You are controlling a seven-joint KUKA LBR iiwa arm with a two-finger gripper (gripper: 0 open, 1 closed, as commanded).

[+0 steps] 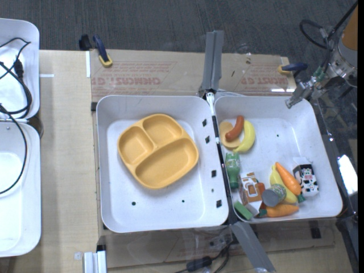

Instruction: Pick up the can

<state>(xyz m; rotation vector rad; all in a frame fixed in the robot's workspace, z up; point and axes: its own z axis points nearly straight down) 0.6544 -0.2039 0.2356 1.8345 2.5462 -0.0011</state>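
the can (273, 196) lies tipped on its side near the front of the right bin (284, 131), its grey round end facing up toward the camera. it is wedged in a pile: a carrot (287, 178) and a yellow piece behind it, another carrot (281, 210) just in front, an orange-and-white carton (250, 187) touching its left. it looks small, stiff and smooth-walled, probably light, so i'd expect it to roll or squirt out if pinched off-centre. across the curved body seems the best hold, but the neighbours crowd both sides. the front wall of the bin is close, leaving little room there. open floor lies further back in the bin, between the pile and the banana (245, 139). the gripper (300, 95) hangs at the bin's far right corner, well apart from the can, carrying nothing i can see; whether its fingers are spread or closed i cannot tell.
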